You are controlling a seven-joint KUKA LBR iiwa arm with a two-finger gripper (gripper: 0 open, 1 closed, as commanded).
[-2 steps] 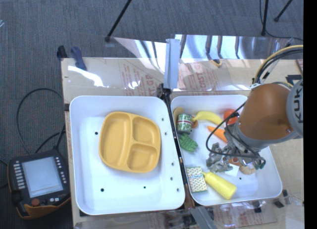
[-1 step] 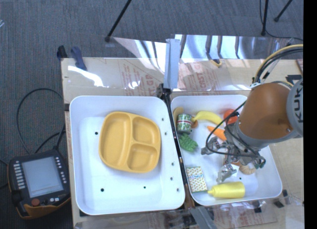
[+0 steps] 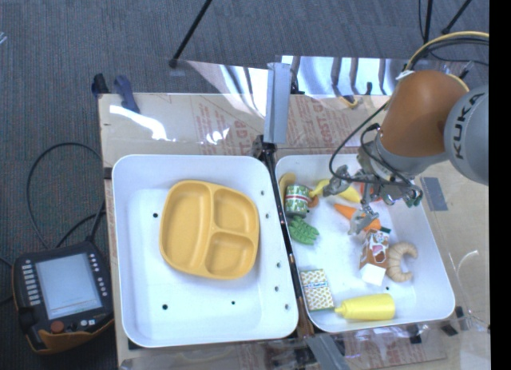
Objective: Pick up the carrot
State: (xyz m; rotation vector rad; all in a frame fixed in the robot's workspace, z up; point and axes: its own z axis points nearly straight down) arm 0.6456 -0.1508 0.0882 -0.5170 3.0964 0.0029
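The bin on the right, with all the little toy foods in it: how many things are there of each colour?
Yellow: 2, the bottle and a piece under the pincer.
Orange: 1, the carrot.
Green: 2, the can and a leafy vegetable.
Tan: 1, the croissant.
Printed cartons: 2, a box and a carton.
Total: 8.

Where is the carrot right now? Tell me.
The carrot lies in the right bin, near its upper middle, directly under the tool, with the croissant below and right of it.
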